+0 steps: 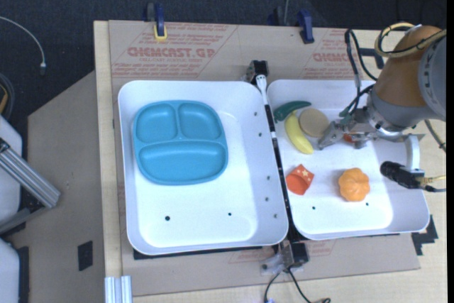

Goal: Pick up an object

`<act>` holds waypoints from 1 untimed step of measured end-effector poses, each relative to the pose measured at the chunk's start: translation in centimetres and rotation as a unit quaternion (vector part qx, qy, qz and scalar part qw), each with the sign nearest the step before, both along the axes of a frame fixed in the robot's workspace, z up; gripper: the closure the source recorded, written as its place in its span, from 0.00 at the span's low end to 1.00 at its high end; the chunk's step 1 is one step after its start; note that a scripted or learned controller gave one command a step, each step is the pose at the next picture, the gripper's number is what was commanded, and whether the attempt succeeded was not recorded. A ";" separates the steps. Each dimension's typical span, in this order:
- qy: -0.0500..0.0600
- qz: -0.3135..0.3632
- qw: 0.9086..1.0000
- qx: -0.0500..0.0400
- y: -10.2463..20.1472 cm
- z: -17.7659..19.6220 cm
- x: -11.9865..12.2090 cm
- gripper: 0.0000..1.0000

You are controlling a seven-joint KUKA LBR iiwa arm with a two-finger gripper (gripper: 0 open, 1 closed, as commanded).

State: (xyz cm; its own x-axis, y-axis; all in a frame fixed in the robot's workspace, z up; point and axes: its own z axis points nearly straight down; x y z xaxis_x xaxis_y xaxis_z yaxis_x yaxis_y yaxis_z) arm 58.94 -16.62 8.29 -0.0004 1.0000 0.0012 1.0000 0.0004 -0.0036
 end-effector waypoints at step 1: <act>-0.002 0.000 1.000 -0.001 0.0 1.3 0.1 1.00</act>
State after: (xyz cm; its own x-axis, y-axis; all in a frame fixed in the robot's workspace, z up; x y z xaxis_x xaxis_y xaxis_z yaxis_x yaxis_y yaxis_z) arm 59.03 -16.67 9.55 0.0004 1.0000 -0.0007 1.0000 -0.0004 0.0013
